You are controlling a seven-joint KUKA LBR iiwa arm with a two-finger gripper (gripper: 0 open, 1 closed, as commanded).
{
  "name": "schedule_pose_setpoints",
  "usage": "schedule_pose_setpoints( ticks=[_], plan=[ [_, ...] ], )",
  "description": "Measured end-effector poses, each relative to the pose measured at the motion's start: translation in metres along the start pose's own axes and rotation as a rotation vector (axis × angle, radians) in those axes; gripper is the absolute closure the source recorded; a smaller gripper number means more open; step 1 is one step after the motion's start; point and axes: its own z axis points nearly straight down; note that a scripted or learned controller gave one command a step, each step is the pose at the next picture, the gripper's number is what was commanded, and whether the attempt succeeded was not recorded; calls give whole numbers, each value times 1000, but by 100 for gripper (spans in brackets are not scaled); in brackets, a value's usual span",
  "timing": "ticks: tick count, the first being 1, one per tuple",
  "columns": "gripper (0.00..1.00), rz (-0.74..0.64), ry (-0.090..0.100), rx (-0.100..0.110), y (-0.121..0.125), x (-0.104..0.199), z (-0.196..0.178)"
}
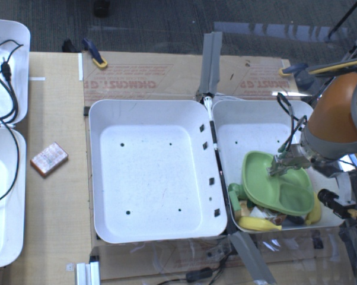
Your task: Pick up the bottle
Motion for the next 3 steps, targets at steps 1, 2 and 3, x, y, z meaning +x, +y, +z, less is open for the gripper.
schedule_pose_setpoints(
  ticks=[1,2,3],
  plan=[
    [0,0,0,2,-1,0,0],
    [0,111,-3,-16,-44,-3,1],
    [100,111,-1,-23,-39,-2,-7]
  ],
)
